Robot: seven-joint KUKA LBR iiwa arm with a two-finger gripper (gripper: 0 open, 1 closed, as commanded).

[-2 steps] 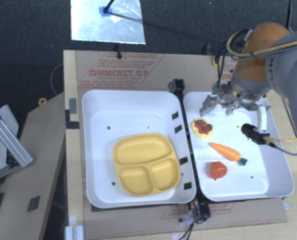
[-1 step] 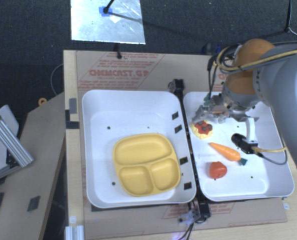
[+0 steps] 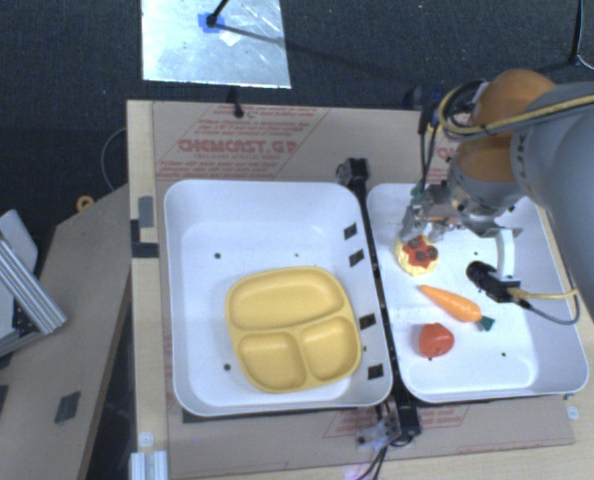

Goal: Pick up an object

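Small round yellow toy with red and dark toppings [image 3: 417,256] lies in the right shallow white bin [image 3: 547,368], upper-left part, near the divider between the 2 bins. The 2-finger gripper [image 3: 424,226] sits directly above it, tips at or just over the toy's top edge; contact unclear, and cannot tell if it is apart or together. Orange plastic carrot with green tip [image 3: 452,304] lies just below-right of the toy, slanted. Red round tomato-like toy [image 3: 436,340] sits below the carrot, slightly apart. Left shallow white bin [image 3: 207,228] holds a yellow 3-compartment plastic tray [image 3: 292,326], lower centre. Grey arm with orange band [image 3: 507,103] enters from right.
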